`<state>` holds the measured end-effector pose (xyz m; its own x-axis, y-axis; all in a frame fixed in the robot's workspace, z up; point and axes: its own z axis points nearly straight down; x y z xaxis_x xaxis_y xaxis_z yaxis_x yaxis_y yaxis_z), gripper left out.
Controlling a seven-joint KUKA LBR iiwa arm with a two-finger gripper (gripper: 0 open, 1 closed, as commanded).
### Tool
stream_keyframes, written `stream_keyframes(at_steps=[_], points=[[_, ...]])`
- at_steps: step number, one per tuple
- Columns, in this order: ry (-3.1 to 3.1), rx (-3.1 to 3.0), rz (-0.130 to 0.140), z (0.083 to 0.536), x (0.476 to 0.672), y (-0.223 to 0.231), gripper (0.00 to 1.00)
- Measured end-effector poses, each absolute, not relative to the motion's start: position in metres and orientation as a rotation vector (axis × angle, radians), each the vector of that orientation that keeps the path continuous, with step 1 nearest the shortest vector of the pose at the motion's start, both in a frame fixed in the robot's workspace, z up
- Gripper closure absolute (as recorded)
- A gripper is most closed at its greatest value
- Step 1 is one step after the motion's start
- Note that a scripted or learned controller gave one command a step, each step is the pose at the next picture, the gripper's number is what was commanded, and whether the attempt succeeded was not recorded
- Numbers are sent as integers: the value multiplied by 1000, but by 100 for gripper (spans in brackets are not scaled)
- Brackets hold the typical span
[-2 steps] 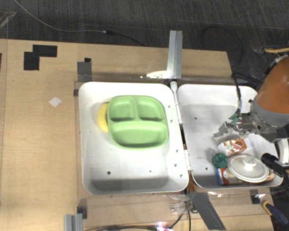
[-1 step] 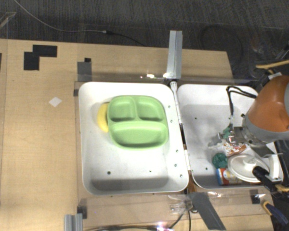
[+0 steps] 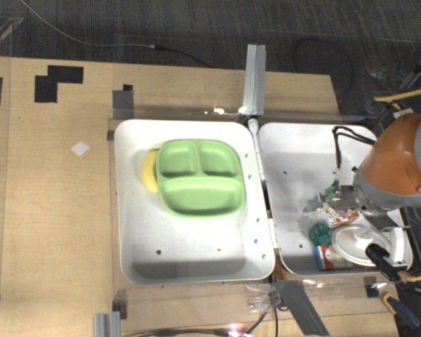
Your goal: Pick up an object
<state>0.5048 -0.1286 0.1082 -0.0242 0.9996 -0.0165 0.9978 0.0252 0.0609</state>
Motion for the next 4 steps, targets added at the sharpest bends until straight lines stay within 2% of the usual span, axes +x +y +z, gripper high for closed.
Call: stream_keyframes(at_steps=[1,2,3,4], points=[[2146,2224,59,108,506,-130,0],[2156,2208,53,108,505,-128,0],[2115,2250,60,108,506,-129,0],[1903,2495,3,143,501,-176,0]])
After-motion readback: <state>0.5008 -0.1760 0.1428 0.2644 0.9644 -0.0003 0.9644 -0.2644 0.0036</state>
